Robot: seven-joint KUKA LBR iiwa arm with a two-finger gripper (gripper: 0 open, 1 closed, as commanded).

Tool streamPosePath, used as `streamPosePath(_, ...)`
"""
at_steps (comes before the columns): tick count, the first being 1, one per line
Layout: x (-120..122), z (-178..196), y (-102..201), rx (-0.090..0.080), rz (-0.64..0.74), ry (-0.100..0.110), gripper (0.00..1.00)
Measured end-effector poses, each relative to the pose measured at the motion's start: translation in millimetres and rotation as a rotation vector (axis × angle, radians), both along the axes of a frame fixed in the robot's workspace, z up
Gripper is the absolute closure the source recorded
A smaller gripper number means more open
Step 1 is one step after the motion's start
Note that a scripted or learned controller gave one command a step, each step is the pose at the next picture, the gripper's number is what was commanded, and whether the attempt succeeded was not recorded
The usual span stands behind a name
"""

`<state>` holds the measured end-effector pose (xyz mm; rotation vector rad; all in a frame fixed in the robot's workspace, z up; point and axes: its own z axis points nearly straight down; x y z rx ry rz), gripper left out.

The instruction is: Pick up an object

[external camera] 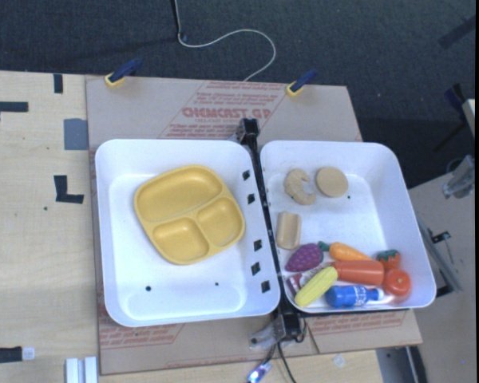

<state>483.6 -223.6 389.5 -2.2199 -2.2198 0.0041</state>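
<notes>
My gripper's state: cannot tell from this view. Pick candidates sit in the right bin (383,166): corn (315,286), grapes (304,256), carrot (348,252), blue bottle (351,296), probably bread pieces. Yellow tray (189,212) in left bin (116,214).

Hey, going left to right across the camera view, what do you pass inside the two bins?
Yellow divided tray → tan block → purple grapes → round cookie → orange carrot → red tomato.
</notes>
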Motion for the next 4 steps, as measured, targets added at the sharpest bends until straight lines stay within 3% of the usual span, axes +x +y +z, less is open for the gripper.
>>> streamPosePath(1,-0.3,-38.1,9.8,0.001,0.000,0.001,1.00)
streamPosePath(3,81.7,-140.9,0.7,0.000,0.003,-0.001,1.00)
streamPosePath(4,103.4,-62.4,65.7,-0.001,0.008,-0.010,1.00)
